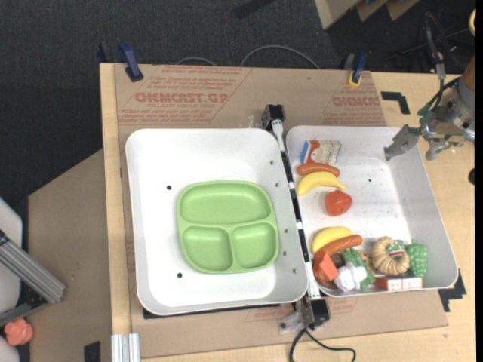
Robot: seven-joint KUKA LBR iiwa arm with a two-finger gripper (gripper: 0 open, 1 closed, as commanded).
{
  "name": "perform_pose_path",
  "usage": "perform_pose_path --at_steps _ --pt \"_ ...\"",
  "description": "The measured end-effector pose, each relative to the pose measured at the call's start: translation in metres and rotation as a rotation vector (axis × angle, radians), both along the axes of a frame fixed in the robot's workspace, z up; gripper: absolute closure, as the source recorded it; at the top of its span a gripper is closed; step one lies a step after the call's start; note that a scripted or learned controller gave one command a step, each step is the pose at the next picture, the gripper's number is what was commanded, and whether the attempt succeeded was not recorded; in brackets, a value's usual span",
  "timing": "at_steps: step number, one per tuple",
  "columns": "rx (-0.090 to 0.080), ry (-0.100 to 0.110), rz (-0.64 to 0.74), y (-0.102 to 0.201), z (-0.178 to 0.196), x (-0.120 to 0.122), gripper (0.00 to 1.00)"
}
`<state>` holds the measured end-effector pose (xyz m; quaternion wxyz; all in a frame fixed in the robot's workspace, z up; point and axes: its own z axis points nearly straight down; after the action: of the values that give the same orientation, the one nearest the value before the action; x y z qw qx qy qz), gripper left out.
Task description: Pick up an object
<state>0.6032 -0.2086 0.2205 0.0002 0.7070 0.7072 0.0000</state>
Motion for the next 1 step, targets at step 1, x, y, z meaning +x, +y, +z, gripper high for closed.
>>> perform_pose_path --at_steps 1 --pt "0.006 0.010 0.005 0.0742 -0.0633 -0.0488 0.00"
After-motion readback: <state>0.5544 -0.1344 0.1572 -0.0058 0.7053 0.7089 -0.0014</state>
